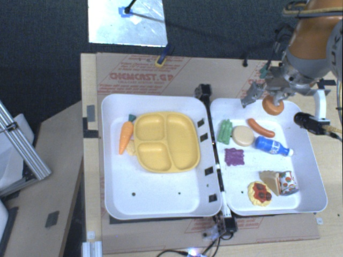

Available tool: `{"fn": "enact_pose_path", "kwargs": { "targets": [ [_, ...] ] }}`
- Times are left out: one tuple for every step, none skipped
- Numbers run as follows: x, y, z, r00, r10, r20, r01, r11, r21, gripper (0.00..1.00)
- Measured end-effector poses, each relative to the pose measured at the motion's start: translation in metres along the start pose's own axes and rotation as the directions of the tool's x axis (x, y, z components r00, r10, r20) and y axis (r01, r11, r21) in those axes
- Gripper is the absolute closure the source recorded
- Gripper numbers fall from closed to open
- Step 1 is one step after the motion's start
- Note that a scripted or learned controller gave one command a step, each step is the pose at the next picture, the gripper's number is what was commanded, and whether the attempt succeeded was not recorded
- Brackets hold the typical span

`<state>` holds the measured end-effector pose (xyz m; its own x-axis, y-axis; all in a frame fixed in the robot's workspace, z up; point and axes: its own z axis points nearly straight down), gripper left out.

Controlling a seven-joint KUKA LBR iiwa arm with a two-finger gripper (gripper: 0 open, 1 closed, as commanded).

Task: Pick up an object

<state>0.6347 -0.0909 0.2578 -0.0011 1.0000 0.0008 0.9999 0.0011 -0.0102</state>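
Observation:
My gripper point(263, 99) hangs over the back edge of the right bin point(316, 181), open, with its two dark fingers spread wide. An orange round piece point(273, 107) lies just below the right finger, not clamped between the two. Further in the right bin lie a sausage point(261, 127), a beige disc point(243, 136), a green vegetable point(224, 131), a blue bottle point(271, 146), a purple piece point(234, 156), a small pizza point(260, 193) and a sandwich wedge point(270, 181) beside a red-and-white carton point(288, 182).
The left bin point(115, 197) holds a yellow divided plate point(163, 142) with a carrot point(125, 136) at its left side. A black hinge strip point(211, 143) runs between the bins. The arm's grey and orange body point(316, 33) stands over the right rear corner.

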Motion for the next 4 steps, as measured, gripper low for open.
{"fn": "enact_pose_path", "kwargs": {
  "targets": [
    [0.000,0.002,-0.007,1.000,-0.002,0.001,0.002,1.000,-0.012,0.00],
    [-0.010,0.001,0.041,1.000,0.001,0.001,-0.001,1.000,-0.009,0.00],
    [-0.002,0.007,0.100,1.000,-0.003,0.000,0.003,1.000,-0.008,0.00],
    [-0.003,0.014,0.157,1.000,-0.002,0.003,0.002,1.000,-0.019,0.00]
  ]
}}
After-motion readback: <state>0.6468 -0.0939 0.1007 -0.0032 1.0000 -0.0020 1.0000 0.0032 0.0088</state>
